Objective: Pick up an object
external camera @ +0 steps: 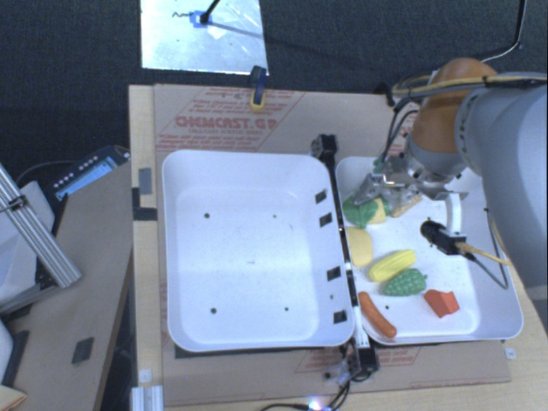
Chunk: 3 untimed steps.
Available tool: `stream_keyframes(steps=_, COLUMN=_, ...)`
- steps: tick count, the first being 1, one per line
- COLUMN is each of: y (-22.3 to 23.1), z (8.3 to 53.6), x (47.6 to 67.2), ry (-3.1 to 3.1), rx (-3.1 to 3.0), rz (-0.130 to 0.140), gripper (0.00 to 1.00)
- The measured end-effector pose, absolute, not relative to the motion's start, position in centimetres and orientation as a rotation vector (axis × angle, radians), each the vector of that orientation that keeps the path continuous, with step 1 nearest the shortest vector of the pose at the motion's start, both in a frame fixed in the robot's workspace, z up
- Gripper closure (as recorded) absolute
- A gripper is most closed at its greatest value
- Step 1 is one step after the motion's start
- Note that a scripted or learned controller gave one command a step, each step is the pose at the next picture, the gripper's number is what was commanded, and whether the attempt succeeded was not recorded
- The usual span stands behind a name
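Note:
The right bin (488, 315) holds several toy foods. A green leafy piece (363, 213) lies at its upper left, by the divider. Below it are a pale yellow piece (361, 247), a yellow corn cob (391, 264), a green bumpy piece (405, 282), a red block (441, 302) and an orange-red sausage shape (377, 315). My gripper (382, 192) is low over the bin's upper left, right above and touching or nearly touching the green leafy piece. Nothing is seen lifted.
The left bin (184, 229) sits beside the right one, with black clips (332, 221) along the shared edge. The grey arm (505, 144) fills the upper right, and a black cable fitting (438, 235) hangs over the right bin. A shiny sheet (201, 24) lies beyond the bench.

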<state>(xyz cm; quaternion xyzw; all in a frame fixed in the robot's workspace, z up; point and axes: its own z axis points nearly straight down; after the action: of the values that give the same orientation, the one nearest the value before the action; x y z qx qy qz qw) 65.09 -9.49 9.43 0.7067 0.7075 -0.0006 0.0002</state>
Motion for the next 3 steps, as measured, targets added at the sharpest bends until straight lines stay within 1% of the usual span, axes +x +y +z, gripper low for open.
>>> stream_keyframes(steps=1, y=-9.4, z=11.1, x=65.2, ry=2.221, rx=2.214, rz=0.006, gripper=1.00)
stream_keyframes(steps=2, y=-6.5, z=19.1, x=67.2, ry=2.225, rx=2.207, rz=0.013, gripper=1.00)
stream_keyframes(steps=3, y=0.1, z=33.4, x=67.1, ry=2.225, rx=2.199, rz=0.024, gripper=1.00)
